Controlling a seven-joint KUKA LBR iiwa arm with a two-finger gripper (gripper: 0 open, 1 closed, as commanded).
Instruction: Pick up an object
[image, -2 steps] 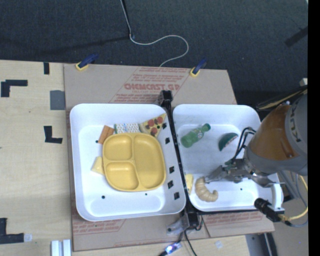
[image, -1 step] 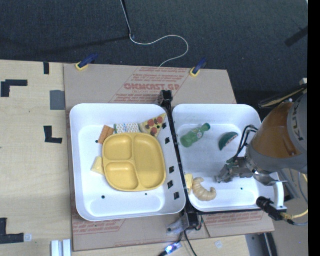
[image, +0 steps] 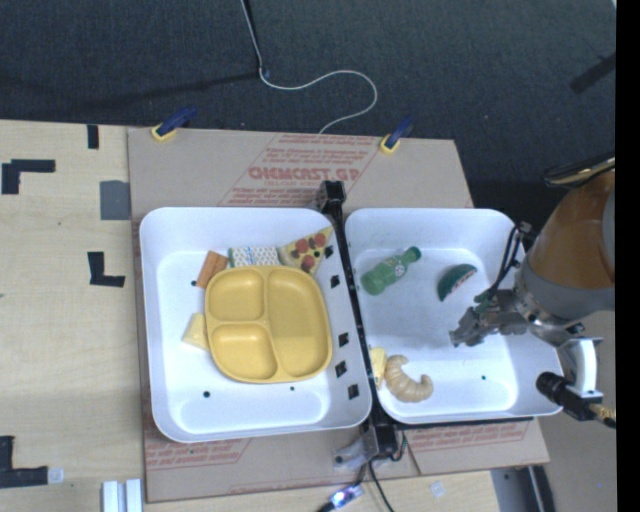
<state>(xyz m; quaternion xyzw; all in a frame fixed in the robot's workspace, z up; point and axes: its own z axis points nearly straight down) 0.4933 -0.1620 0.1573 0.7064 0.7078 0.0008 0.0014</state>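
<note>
Bins side by side at frame centre. Left bin (image: 160, 300): yellow divided plate (image: 268, 323) fills most of it, with flat toy food pieces, among them a pizza slice (image: 308, 248), along its upper edge. Right bin (image: 500, 225): green bottle (image: 388, 271) upper left, croissant (image: 408, 380) lower left by the divider, watermelon slice (image: 457, 281) upper right. My gripper (image: 478, 326) sits low at the bin's right side, just below the watermelon slice, nothing between the fingers; cannot tell how they stand. Step: approach, no grasp yet. Next, I judge: shift up over the slice, descend, close.
</note>
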